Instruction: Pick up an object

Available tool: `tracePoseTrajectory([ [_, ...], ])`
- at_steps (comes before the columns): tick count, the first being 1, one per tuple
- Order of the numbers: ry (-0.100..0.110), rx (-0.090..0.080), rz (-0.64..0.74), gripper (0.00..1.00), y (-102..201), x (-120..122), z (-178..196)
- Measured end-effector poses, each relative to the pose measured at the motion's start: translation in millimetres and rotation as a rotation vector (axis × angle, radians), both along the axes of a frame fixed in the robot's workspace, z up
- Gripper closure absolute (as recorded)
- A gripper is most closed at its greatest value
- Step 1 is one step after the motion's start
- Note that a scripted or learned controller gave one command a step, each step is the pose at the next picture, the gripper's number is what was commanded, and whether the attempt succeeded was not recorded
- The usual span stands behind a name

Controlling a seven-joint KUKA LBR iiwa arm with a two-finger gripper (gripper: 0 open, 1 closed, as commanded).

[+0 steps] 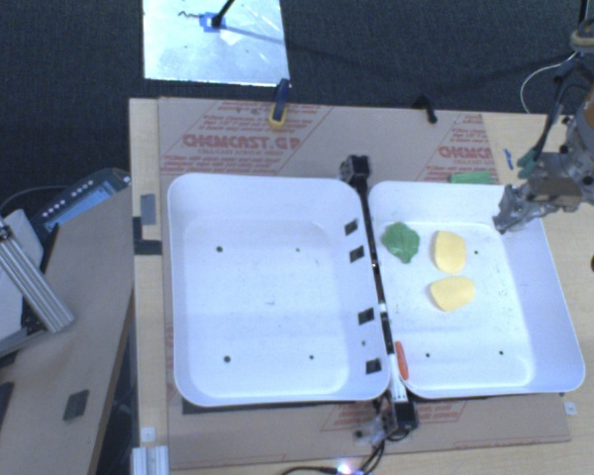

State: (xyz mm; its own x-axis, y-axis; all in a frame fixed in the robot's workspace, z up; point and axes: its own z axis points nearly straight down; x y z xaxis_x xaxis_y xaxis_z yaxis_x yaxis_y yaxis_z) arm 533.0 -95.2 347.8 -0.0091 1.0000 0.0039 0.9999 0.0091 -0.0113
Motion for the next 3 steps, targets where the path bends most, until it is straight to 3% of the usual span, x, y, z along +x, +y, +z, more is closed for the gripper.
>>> tracePoseTrajectory([
  [1,-0.034,-0.009,-0.005,1.0,-17,14,169],
  [2,-0.02,-0.009,-0.01,1.0,-83,67,189],
  [3,0.003,0.001,-0.005,1.0,-43,44,7],
])
